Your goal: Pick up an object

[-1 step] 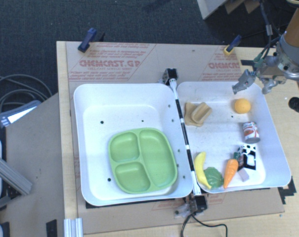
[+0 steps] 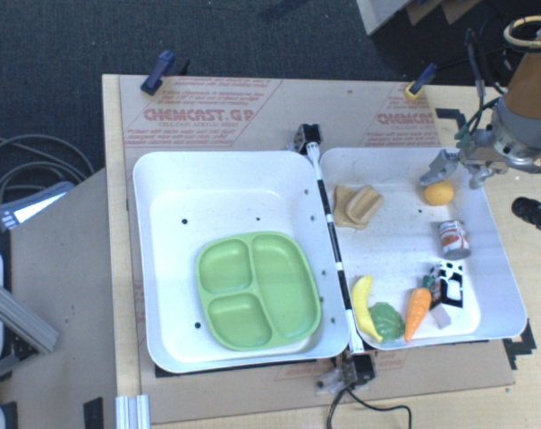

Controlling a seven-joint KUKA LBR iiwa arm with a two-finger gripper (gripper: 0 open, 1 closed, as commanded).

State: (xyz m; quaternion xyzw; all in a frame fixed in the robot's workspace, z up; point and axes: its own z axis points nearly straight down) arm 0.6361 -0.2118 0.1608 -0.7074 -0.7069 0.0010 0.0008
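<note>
We see the grey two-finger gripper (image 2: 460,169) spread wide, holding nothing, above the right white bin's (image 2: 507,280) far corner; the small round orange fruit (image 2: 439,194) lies just below, between its fingers.

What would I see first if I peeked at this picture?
Probably the big green divided plate lying in the left bin. Next, the colourful bits in the right bin: a yellow banana beside an orange carrot near the front edge, and a small can farther back. The gripper hangs over the far end, just above a little orange fruit.
</note>
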